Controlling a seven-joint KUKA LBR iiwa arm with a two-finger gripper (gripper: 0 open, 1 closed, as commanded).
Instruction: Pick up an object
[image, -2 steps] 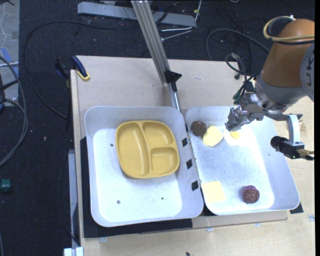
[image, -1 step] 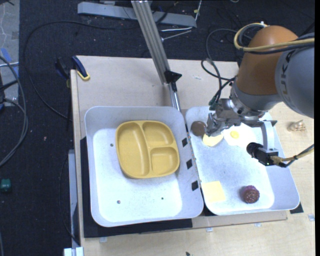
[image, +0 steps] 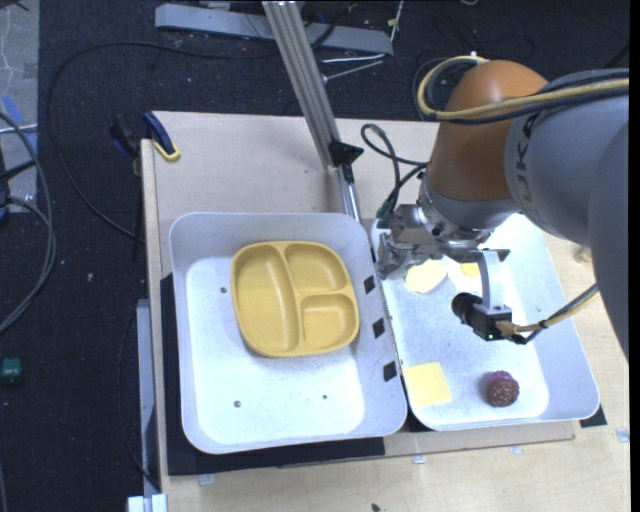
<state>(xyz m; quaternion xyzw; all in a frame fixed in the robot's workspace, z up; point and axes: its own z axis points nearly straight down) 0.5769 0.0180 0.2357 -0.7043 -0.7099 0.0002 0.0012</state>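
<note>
Your arm (image: 530, 150) reaches in from the right and hangs over the far end of the right bin (image: 565, 400). The gripper (image: 425, 250) sits low under the wrist, near that bin's far left corner; you cannot tell from this angle whether it is released or clenched, and nothing shows as grasped.

Just beside the gripper, toward the bin's middle, you have a pale yellow piece (image: 427, 277) lying on the bin floor, with a smaller yellow piece (image: 468, 268) next to it, partly hidden by the arm's hardware. A black fitting (image: 478, 315) with a yellow cable hangs over the bin's centre.

Near the right bin's near left corner lies a flat yellow square (image: 429, 383). A dark red ball (image: 501, 389) rests close to the near edge, right of the square and apart from it.

In the left bin (image: 200, 400) you have a yellow tray (image: 295, 297) with three compartments, set toward the far right part of that bin.
</note>
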